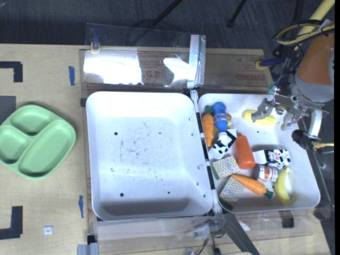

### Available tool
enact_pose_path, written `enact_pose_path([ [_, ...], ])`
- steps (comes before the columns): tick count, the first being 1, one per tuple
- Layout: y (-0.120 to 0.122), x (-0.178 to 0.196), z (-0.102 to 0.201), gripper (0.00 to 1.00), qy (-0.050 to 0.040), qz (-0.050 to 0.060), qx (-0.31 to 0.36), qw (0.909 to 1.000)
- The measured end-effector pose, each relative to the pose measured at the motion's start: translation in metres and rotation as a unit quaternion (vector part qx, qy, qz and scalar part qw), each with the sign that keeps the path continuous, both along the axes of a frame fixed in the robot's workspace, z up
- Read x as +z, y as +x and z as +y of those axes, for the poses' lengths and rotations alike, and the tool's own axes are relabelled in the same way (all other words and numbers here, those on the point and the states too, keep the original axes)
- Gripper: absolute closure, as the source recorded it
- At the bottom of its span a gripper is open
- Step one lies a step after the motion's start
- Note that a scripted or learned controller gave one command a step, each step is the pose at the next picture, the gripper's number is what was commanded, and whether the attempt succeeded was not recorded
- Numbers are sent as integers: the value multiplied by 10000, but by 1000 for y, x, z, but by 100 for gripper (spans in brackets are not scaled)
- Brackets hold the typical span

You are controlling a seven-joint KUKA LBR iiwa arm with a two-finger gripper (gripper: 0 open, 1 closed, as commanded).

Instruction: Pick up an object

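The right bin (311,195) holds several objects. A yellow toy (254,115) lies near the bin's back. At its left side are a carrot (208,127), a blue piece (219,109) and a black-and-white cow toy (226,141). In the middle are an orange bottle (244,150), a checkered cloth (226,167) and a second carrot (249,184). A cow-patterned can (277,156), a red-labelled can (265,172) and a banana (283,186) sit to the right. My gripper (275,115) hangs open over the bin's back, just right of the yellow toy, with nothing between its fingers.
The left bin (143,108) adjoins the right one along a shared wall. A green divided plate (34,139) lies on the bench at far left. A clear panel (141,62) stands behind the bins. Cables hang by the arm (319,62).
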State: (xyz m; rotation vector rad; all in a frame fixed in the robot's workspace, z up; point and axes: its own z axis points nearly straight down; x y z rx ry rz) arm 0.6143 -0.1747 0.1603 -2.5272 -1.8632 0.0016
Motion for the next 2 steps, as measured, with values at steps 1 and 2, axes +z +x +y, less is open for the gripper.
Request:
enact_pose_path([
  [1,41,-57,-22,0,-3,-5,86,10000],
  [2,-6,-75,-6,0,-5,-22,545,9985],
])
